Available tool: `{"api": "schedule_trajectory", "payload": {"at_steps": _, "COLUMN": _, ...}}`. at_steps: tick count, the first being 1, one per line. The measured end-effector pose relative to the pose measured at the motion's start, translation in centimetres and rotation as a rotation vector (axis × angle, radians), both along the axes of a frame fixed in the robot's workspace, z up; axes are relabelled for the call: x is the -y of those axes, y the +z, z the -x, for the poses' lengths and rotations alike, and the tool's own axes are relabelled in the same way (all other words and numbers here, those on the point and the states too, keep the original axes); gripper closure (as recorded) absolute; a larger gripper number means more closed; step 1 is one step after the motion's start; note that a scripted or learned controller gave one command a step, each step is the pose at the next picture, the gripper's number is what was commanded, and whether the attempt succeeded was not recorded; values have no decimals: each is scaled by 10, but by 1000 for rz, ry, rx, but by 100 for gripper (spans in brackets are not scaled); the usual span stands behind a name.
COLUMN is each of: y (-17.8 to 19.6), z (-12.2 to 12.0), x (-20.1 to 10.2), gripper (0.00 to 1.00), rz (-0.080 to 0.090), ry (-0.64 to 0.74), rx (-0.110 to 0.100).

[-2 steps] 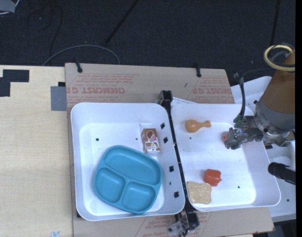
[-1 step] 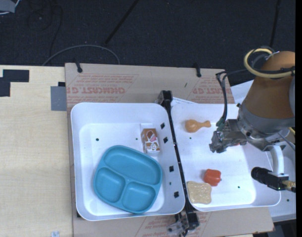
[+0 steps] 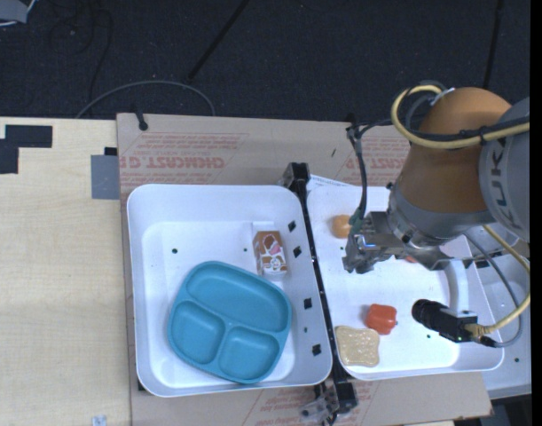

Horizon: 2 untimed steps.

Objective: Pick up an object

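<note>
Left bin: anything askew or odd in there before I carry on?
The blue divided plate sits crooked, turned at an angle to the left bin's walls. The small printed packet lies flat near the divider. Nothing spilled or visibly damaged.

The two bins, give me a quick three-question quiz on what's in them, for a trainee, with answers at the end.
1. True or false: the blue plate lies in the left bin.
2. Which thing in the right bin lies nearest the camera view's lower edge? A) orange ball B) red block C) beige toast
3. Fill in: the small printed packet lies between the plate and the ____ between the bins.

Key
1. True.
2. C, the toast, just left of and below the red block.
3. Divider. The packet sits in the left bin, close to it. The hand hangs over the right bin, below the ball.
</note>
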State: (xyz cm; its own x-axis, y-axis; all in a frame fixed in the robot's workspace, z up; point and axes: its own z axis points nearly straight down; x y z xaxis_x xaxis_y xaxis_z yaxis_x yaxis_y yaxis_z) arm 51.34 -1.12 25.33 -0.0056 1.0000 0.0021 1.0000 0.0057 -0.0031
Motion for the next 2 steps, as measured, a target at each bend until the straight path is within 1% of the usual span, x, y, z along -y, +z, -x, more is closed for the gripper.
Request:
{"api": "schedule_trajectory", "payload": {"at_steps": 1, "y": -14, "z": -4, "x": -48, "gripper": 100, "rz": 2, "ry": -4, "rx": -3}}
{"api": "schedule_trajectory", "payload": {"at_steps": 2, "y": -28, "z": 4, "x": -94, "gripper": 100, "rz": 2, "ry": -4, "rx": -3}}
